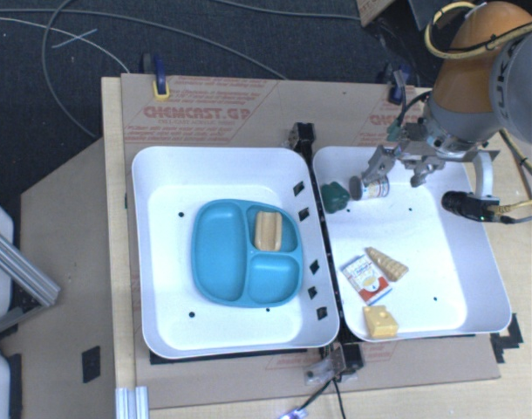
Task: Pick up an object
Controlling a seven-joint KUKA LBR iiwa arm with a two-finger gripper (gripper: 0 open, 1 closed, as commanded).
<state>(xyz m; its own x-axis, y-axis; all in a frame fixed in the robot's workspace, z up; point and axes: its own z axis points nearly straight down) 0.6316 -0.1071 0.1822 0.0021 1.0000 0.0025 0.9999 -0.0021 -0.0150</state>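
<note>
A brown board (248,103) is seen covering the bench, with two shallow white bins laid side by side on it. The left bin (161,182) is taken up mostly by a blue divided plate (246,253), and a tan block (268,230) is seen lying in the plate's upper right compartment. The right bin (458,251) is reached into from the right by the grey arm (475,68), whose orange band is seen at the top right corner. The gripper (381,178) is held low over the upper left part of the right bin, tilted down toward the left; whether its jaws are apart or together cannot be told from this slant. A dark green object (336,196) is found just beside the gripper, to its left, close against the bin's left wall, and whether the two are touching cannot be told. Well apart from it, in the lower half of the same bin, a red and white packet (364,278) is seen lying flat, with a tan cone (388,263) just beside its upper right edge. A yellow block (380,322) is set near the bin's lower edge, below the packet.
</note>
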